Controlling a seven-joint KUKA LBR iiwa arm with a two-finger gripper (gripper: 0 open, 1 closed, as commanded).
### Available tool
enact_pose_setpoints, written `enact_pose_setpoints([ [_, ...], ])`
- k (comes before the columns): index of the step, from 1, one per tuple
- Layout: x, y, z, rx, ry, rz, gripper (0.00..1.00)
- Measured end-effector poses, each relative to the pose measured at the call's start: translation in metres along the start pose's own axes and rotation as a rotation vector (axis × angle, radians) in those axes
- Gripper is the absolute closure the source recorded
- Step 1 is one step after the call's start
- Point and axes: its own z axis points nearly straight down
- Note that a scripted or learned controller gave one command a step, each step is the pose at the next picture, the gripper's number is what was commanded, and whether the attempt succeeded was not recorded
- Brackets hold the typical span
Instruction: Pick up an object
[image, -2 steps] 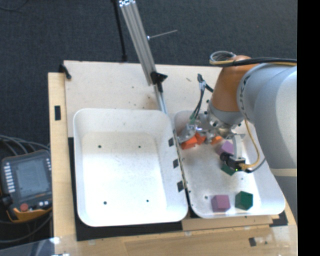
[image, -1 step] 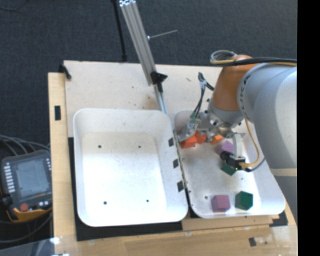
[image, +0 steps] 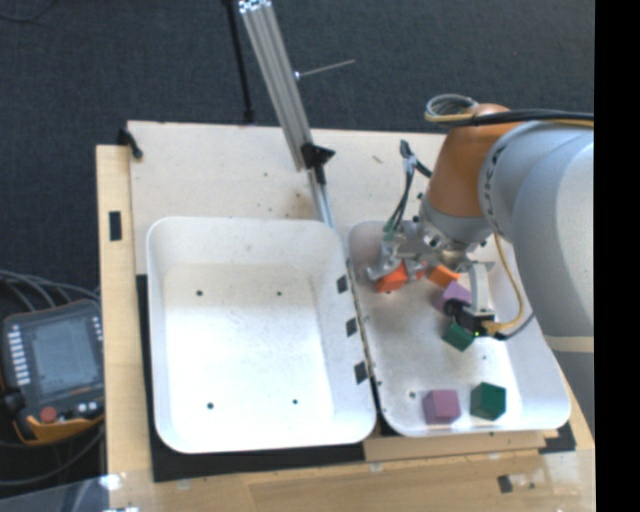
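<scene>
My gripper (image: 392, 266) hangs low over the back left part of the right bin (image: 400, 395), under the orange wrist band. An orange block (image: 391, 279) sits right at its fingertips, seemingly between them, but the grip itself is not clear. A second orange piece (image: 443, 272) lies just to the right, partly under the wrist. Close by are a pale purple block (image: 455, 295) and a dark green block (image: 459, 336). Near the bin's front edge rest a purple cube (image: 440, 405) and a green cube (image: 488, 400).
The left bin (image: 250, 330) lies beside the right one, their rims meeting near the middle. A slanted metal pole (image: 290, 110) rises behind the bins. The big grey arm (image: 545, 220) covers the right bin's back right corner. A teach pendant (image: 55, 360) sits off the bench at left.
</scene>
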Motion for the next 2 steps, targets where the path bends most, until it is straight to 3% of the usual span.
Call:
enact_pose_setpoints([
  [2,0.0,0.01,-0.106,0.003,0.0,-0.01,1.0],
])
